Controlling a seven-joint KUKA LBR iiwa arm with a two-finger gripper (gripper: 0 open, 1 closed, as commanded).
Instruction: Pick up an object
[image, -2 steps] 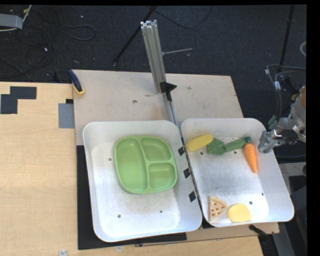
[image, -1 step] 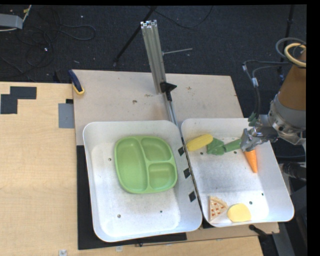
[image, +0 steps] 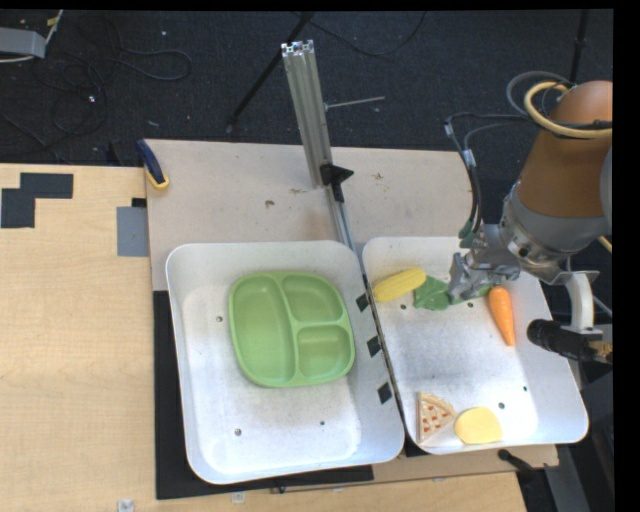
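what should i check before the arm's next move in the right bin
1. Gripper over right bin: ok.
2. Green toy beside the gripper tip: ok; actually gripped: cannot tell.
3. Corn touching the green toy, may get dragged along: not ok.
4. Carrot close to the wrist, apart from the tip: ok.
5. Pizza slice and yellow piece at the near end, out of the way: ok.

Alu post (image: 309, 115) upright behind bins, blue-yellow clamp (image: 152, 165) at bench's far-left corner.
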